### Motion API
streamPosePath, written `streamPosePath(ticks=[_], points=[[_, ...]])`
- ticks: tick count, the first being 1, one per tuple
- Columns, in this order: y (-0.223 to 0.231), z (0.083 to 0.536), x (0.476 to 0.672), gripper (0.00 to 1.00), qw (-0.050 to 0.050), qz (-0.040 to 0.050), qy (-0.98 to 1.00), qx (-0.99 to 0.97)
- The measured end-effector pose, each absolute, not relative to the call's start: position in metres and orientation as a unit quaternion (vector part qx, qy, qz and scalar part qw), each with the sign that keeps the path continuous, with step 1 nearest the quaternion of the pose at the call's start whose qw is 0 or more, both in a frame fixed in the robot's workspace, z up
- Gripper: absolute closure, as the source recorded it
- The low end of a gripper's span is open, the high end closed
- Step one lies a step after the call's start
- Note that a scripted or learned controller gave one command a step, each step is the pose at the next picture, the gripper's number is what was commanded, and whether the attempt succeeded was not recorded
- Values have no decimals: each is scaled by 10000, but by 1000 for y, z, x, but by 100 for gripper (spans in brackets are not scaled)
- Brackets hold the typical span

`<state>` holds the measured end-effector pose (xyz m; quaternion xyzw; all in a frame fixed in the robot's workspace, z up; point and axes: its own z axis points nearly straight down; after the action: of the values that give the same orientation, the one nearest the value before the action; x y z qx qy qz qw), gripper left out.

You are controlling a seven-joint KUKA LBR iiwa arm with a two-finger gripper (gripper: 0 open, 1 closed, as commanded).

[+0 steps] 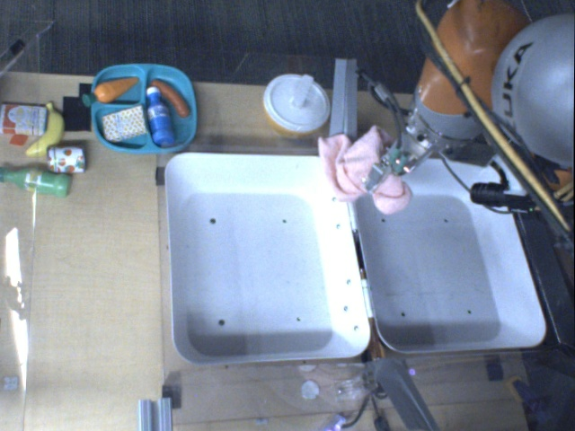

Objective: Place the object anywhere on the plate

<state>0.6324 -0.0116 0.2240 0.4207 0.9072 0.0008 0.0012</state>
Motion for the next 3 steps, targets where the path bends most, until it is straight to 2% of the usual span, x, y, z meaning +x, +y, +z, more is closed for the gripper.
streamPosePath(ticks=[1, 2, 3], points=[[45, 217, 629, 100, 22, 15, 9728, 2315], [93, 229, 629, 100, 30, 14, 9994, 335], [144, 228, 621, 100, 36, 17, 10000, -9]])
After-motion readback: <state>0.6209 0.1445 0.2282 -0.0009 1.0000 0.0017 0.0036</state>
